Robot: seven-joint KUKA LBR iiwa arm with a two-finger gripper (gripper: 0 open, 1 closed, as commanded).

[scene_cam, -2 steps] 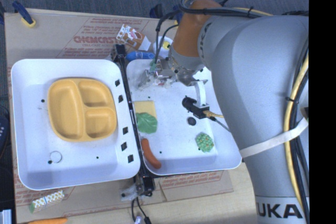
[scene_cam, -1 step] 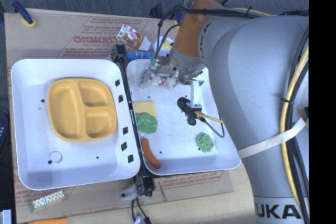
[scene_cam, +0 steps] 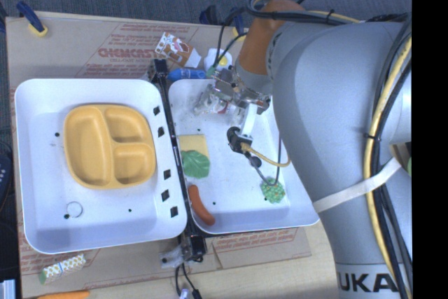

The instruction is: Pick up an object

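My gripper (scene_cam: 210,100) hangs low over the far left corner of the right bin (scene_cam: 294,210), with the grey arm reaching in from the right. Nearer in that bin lie a yellow square slice (scene_cam: 194,144), a green leaf (scene_cam: 197,164) overlapping its near edge, a red-orange sausage (scene_cam: 200,205) by the bin's left wall, and a small green dotted piece (scene_cam: 273,190) towards the right. None of them touches the gripper. The left bin (scene_cam: 28,150) holds a yellow divided plate (scene_cam: 108,145) and a small clear ring (scene_cam: 73,209).
Black clips run along the ridge between the two bins (scene_cam: 168,150). Behind the bins on the cardboard sit a red and white packet (scene_cam: 172,47) and a blue object (scene_cam: 187,73). A blue clamp (scene_cam: 31,18) grips the far left corner. A small wrapper (scene_cam: 63,267) lies near the front left.
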